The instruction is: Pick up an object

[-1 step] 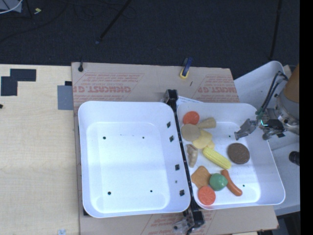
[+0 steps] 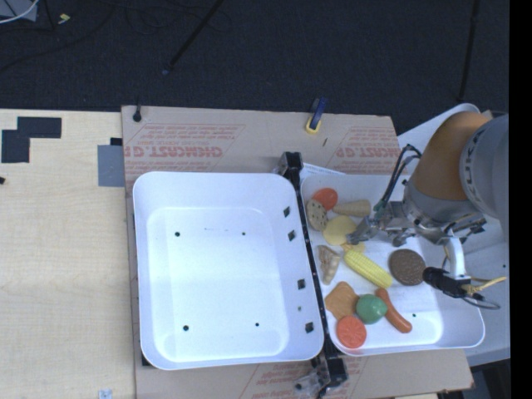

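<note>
Yellow plastic corn cob (image 2: 367, 267) lay diagonal, tip toward lower right; end effector (image 2: 366, 229) above it, grip state unclear.

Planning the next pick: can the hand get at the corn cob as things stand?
Probably yes. The corn cob lies uncovered in the right bin, nothing on top of it, and the hand is just above it in the view.

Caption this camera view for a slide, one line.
KUKA arm's hand reaching into the right bin of toy food beside a yellow corn cob; left bin alongside.
</note>
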Robot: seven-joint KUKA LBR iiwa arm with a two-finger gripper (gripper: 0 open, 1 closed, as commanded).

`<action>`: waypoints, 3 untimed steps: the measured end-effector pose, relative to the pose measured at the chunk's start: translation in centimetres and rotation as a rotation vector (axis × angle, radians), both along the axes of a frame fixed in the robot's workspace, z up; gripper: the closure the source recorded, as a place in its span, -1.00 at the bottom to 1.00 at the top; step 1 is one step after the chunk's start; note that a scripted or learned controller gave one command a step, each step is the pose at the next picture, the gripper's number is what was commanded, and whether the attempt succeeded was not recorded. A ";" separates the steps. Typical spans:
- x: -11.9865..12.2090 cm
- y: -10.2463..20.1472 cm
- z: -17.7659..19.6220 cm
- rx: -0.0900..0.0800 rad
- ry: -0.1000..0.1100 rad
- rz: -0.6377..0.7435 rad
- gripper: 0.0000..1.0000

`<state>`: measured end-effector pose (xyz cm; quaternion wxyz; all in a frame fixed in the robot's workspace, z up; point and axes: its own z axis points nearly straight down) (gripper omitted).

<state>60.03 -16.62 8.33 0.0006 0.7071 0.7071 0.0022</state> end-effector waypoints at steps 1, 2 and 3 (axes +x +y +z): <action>4.7 6.4 1.0 -0.009 -0.004 0.002 -1.00; 4.7 6.5 1.0 -0.006 -0.006 0.000 -1.00; 4.7 6.5 1.0 -0.006 -0.006 0.000 -1.00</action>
